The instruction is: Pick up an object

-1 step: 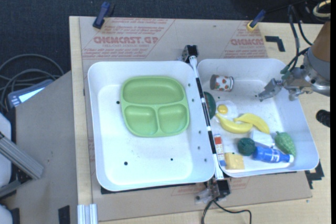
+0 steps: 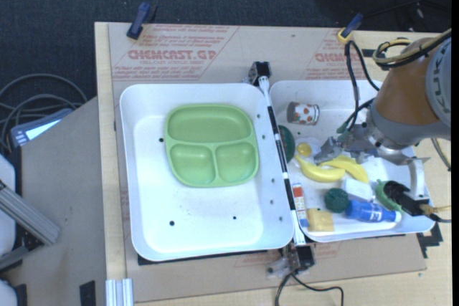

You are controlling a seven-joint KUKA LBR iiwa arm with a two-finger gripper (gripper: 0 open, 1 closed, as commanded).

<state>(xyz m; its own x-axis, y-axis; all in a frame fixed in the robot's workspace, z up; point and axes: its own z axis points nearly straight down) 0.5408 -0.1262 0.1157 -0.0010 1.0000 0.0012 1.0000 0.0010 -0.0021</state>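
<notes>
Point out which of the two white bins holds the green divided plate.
The left bin, the one farther from the arm. The green divided plate lies in its upper half. The right bin holds small items instead, including a banana.

Green divided plate [image 2: 212, 144], yellow banana [image 2: 331, 170], white bins [image 2: 136, 154].

I am seeing even, fairly bright light falling from above, with a cool bluish cast over the whole picture. The left bin [image 2: 143, 175], well off to the side of the gripper [image 2: 331, 149], is glaring almost pure white along its walls, washing out detail. Shadows are staying soft and short; a faint one is lying under the green plate [image 2: 211, 143]. The picture is looking slightly soft and grainy, and small things beside the gripper are blurring together. The dark floor [image 2: 57, 3] is reading murky.
</notes>
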